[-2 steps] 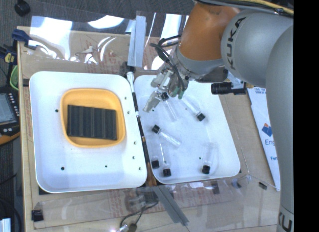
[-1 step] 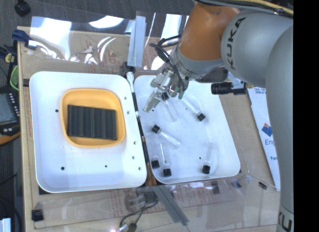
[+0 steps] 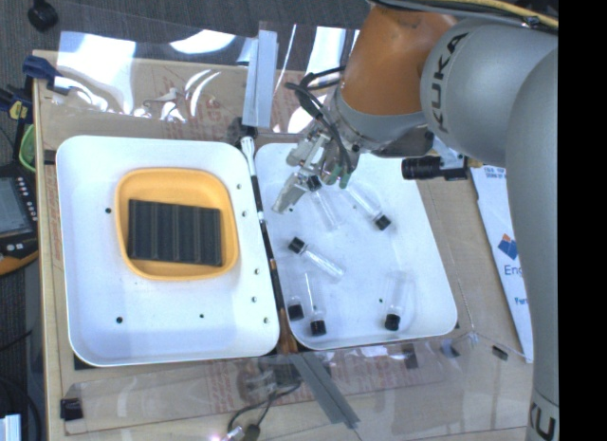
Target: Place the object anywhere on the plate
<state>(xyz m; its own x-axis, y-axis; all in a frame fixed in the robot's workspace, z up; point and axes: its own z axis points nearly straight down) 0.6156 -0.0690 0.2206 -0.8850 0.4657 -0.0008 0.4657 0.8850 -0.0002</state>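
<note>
A yellow plate [image 3: 174, 181] with a dark ridged insert [image 3: 176, 232] lies in the left white bin [image 3: 95, 316]. Several clear tubes with black caps lie scattered in the right white bin [image 3: 432, 240]. One tube [image 3: 316, 260] is near the bin's middle, another tube [image 3: 368, 210] lies further back, and a third tube [image 3: 396, 299] sits at the front right. My gripper [image 3: 302, 186] hangs low over the back left part of the right bin, just behind the tubes and close to the wall between the bins. I see nothing clearly held in it.
Two more capped tubes [image 3: 308, 308] lie at the right bin's front left. The grey arm with its orange band [image 3: 394, 50] covers the bin's back right. A metal bar [image 3: 258, 74] stands behind the bins. A device [image 3: 14, 211] sits off the bench's left edge.
</note>
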